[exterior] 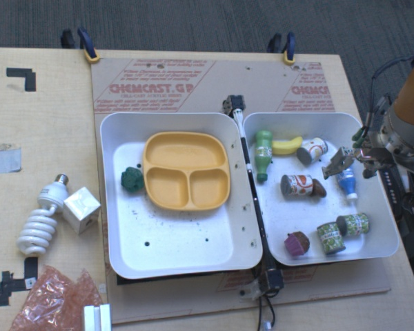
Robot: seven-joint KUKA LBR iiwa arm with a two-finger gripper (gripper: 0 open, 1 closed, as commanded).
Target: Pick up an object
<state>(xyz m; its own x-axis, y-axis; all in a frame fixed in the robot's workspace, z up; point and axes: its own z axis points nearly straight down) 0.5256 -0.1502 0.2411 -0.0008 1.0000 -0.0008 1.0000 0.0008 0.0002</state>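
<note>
The gripper (355,158) hangs over the right bin (372,250), apparently spread and pinching nothing, just above the small blue bottle (348,183) lying there, seemingly lined up to grab it.

Clutter on the table (41,116) beside two white bins.

A spiral light bulb (41,221) lies left of the bins, touching a small white cube (81,207). Crumpled reddish plastic wrap (52,298) sits at the lower left corner. Two blue-and-yellow clamps (88,45) (288,47) grip the brown board (159,81) under the bins.
</note>
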